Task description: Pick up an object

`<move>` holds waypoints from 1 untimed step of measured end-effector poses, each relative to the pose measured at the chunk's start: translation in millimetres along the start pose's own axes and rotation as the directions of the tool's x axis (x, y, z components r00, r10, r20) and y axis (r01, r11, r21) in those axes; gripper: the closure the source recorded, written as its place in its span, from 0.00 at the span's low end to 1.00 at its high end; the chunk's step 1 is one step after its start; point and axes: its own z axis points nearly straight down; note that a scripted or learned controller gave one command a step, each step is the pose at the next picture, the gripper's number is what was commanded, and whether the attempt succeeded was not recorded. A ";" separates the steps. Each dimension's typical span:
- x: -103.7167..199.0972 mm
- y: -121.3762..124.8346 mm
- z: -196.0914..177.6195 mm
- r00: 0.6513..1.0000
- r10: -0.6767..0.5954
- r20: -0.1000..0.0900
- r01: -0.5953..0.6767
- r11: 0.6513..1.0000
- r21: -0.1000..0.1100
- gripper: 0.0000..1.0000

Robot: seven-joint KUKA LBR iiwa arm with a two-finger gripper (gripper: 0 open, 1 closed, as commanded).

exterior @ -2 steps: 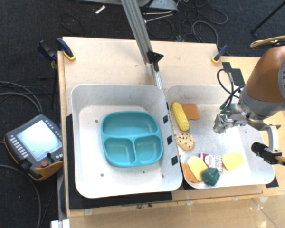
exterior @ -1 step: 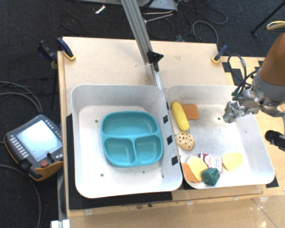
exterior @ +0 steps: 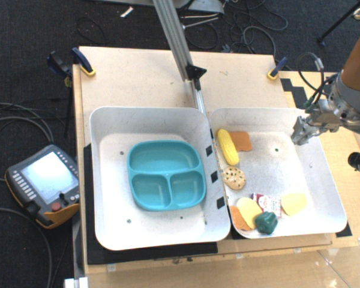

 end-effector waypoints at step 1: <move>42.9 -4.3 9.0 1.000 -0.004 -0.003 0.004 1.000 0.007 1.00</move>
